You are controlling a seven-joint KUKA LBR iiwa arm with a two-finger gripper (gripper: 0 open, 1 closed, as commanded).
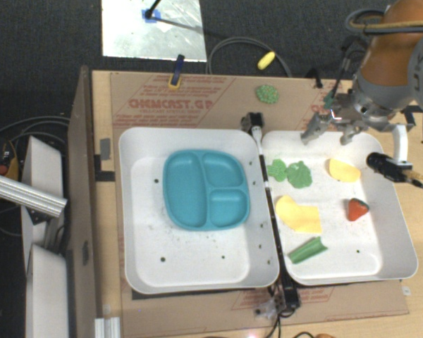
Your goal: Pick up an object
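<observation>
One claw point(330, 129) hangs spread over the right bin's point(391, 241) far edge.

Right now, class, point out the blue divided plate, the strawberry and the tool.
blue divided plate point(206, 189), camera view, centre divider.
strawberry point(357, 209), camera view, red body.
tool point(330, 127), camera view, between fingertips.

A robotics lab is showing here: a cardboard-topped bench point(197, 101) is carrying 2 white bins point(148, 146), loose cables point(28, 129) are trailing beside it, and a grey-and-orange arm point(398, 41) is reaching in.
</observation>
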